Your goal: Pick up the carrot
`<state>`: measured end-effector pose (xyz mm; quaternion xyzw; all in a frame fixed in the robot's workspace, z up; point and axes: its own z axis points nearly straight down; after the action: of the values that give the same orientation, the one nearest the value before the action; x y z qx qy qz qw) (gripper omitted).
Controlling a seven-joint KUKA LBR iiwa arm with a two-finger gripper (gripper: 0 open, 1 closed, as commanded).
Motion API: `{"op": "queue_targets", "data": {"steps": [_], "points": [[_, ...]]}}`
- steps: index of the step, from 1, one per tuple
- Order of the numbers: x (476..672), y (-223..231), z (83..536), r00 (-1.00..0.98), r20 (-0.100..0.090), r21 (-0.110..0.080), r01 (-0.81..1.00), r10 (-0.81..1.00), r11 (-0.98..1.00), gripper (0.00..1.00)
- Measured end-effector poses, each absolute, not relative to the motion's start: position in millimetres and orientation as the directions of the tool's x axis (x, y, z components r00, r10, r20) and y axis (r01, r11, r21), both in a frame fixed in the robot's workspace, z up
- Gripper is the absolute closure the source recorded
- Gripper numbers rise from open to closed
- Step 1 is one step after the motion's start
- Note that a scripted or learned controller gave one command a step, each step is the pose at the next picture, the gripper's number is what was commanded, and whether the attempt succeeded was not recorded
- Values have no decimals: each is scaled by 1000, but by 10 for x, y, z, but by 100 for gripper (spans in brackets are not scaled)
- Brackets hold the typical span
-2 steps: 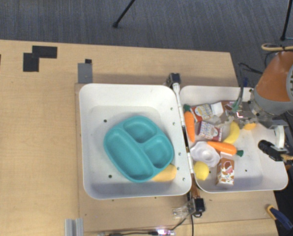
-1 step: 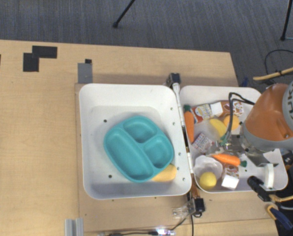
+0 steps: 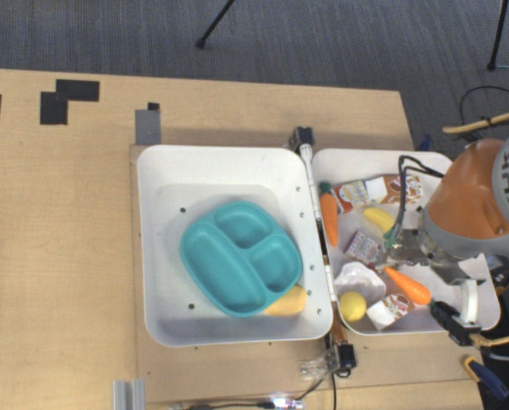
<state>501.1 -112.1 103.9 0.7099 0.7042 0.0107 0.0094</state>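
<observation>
An orange carrot point(image 3: 408, 286) lies tilted in the right bin point(image 3: 383, 159), its thick end toward the lower right. A second slim orange carrot-like piece with a green tip point(image 3: 328, 218) lies along that bin's left wall. My gripper point(image 3: 399, 248) hangs low over the middle of the right bin, just above and left of the first carrot, under the grey wrist and orange band point(image 3: 466, 196). Nothing can be seen held in it.
The right bin also holds a yellow ball point(image 3: 353, 306), a yellow piece point(image 3: 377, 219), crumpled white wrapping point(image 3: 357, 278) and small packets point(image 3: 362, 246). The left bin point(image 3: 160, 229) holds a teal divided plate point(image 3: 242, 257) with a yellow item point(image 3: 289, 301) under its edge.
</observation>
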Motion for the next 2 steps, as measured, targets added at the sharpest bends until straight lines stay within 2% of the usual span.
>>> {"op": "queue_targets", "data": {"steps": [1, 2], "points": [[5217, -556, 2200, 60, 1, 5, 998, 998, -60, 100], [5210, -563, 2191, 62, 0, 3, 998, 998, -62, 0]]}}
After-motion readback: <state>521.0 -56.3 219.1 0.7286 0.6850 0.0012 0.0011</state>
